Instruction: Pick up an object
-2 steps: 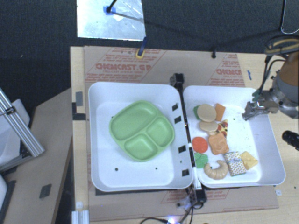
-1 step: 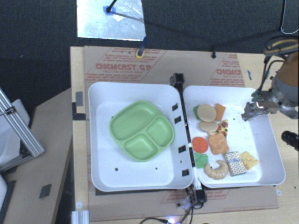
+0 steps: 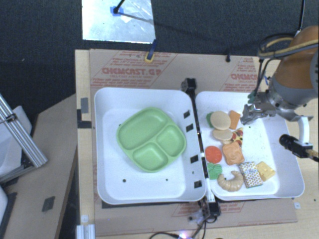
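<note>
Far left, at nine o'clock of the scene: slanted metal rails [image 3: 17,136] beside the counter [image 3: 60,128]. Up at eleven o'clock, a shiny silver sheet [image 3: 118,14] on the dark floor.

Next, the left bin [image 3: 107,183], white and shallow, on a printed cardboard sheet [image 3: 132,68]. Holds one green divided plate [image 3: 152,139] near its middle, tilted a little, with three compartments.

Then the right bin [image 3: 286,183], touching the left along a black-clipped seam. Carries a cluster of toy foods, all in its nine o'clock half:
- at eleven o'clock, a tan round bun [image 3: 218,119] with an orange wedge [image 3: 234,118] just beside it at three o'clock
- under the bun, a pale oval piece [image 3: 223,134], touching a small red-and-yellow piece [image 3: 238,136]
- at nine o'clock, a red disc [image 3: 214,154], with an orange chunk [image 3: 233,153] just beside it
- at seven o'clock, a green piece [image 3: 214,171] against the seam
- at six o'clock, a curled tan shrimp [image 3: 230,181], then a speckled block [image 3: 250,174], then a yellow cube [image 3: 265,171], in a row toward four o'clock.

Last, entering from three o'clock, the grey arm [image 3: 294,91] with its orange band. Ends in the pincer [image 3: 250,112], low over the right bin's twelve o'clock area, just beside the orange wedge at that wedge's three o'clock. Cannot tell whether wide or narrow; dark and too small to read. Nothing visibly held.
</note>
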`<state>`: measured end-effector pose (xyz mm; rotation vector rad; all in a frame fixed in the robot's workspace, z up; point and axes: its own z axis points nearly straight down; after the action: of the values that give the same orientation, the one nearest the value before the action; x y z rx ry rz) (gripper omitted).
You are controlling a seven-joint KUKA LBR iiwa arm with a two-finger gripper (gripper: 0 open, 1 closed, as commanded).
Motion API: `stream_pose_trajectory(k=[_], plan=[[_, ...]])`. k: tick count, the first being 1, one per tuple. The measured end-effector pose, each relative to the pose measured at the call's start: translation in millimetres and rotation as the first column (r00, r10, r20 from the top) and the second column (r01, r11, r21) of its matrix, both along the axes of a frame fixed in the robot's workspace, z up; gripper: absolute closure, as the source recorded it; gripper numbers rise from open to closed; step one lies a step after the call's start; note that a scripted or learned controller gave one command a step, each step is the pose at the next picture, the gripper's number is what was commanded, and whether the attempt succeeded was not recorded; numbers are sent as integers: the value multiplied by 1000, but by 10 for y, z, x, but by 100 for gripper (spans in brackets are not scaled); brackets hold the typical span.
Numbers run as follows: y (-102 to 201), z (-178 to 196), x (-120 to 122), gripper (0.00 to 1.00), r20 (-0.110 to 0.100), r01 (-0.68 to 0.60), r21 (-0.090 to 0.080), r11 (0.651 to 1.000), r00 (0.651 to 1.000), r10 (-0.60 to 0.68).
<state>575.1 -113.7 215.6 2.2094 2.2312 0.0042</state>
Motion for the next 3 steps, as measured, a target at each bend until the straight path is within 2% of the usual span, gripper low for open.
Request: stream_pose_trajectory(k=[2,3], plan=[[1058,58,321,100,0,-1,0,1000,1000,1],[1590,138,565,100,1,-1,2,1000,1000,1]])
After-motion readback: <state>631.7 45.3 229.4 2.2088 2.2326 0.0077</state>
